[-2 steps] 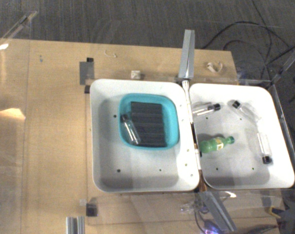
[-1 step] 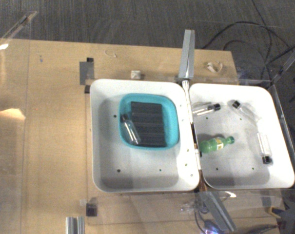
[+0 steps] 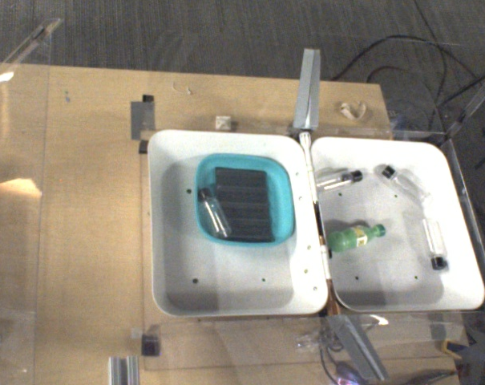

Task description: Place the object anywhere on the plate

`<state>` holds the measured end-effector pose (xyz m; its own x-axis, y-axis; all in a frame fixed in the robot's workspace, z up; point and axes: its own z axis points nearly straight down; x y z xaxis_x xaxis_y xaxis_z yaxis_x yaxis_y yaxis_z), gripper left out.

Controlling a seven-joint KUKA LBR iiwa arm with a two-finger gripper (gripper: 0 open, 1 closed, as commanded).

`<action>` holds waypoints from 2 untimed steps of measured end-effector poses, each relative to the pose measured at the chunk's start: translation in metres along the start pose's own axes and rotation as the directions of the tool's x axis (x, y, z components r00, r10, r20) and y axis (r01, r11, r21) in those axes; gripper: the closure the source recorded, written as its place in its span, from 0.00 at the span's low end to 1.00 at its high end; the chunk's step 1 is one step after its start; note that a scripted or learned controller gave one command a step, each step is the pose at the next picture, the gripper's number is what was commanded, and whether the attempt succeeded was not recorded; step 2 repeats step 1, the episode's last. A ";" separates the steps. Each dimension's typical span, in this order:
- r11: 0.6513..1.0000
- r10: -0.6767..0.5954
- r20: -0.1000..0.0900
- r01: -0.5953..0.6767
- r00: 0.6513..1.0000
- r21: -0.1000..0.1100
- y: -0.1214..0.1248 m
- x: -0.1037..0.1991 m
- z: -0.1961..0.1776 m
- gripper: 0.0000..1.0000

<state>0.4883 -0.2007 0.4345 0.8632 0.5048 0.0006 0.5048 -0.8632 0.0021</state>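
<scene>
A turquoise plate [image 3: 284, 203] lies in the left bin [image 3: 174, 279]. On it rest a dark ribbed block [image 3: 246, 204] and a clear vial with a black cap [image 3: 212, 212] along the block's left side. In the right bin [image 3: 402, 291] lie a small green bottle [image 3: 356, 237] near the left wall, a clear vial [image 3: 339, 179] at the top left, another clear vial [image 3: 399, 180] at the top and a third clear vial [image 3: 434, 244] by the right wall.
A grey metal post [image 3: 308, 91] stands behind the seam between the two bins. Small black brackets [image 3: 148, 103] sit on the wooden bench around the left bin. Cables run over the dark floor at the upper right.
</scene>
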 end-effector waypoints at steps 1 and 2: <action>0.992 0.126 -0.002 -0.126 0.992 0.000 0.004 -0.003 -0.001 0.00; 0.992 0.126 -0.002 -0.126 0.992 0.000 0.004 -0.003 -0.001 0.00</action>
